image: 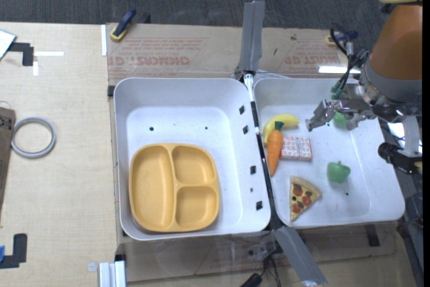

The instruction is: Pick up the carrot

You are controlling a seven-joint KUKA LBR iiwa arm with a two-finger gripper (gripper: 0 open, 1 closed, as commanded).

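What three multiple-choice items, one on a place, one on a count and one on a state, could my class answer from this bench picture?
1. Where does the carrot lie?
A. On the yellow plate
B. In the right bin, by its left wall
C. On the bench outside the bins

2. How many compartments does the plate have?
A. Two
B. Three
C. Four

3. How does the carrot stand to the tool?
A. Apart from it, resting in the bin
B. Lifted over the left bin
C. Lying on the pizza slice

Key: 1 B, the carrot rests against the divider side of the right bin, below the banana. 2 B, one long section and two smaller ones show. 3 A, the carrot lies on the bin floor, left of the tool.
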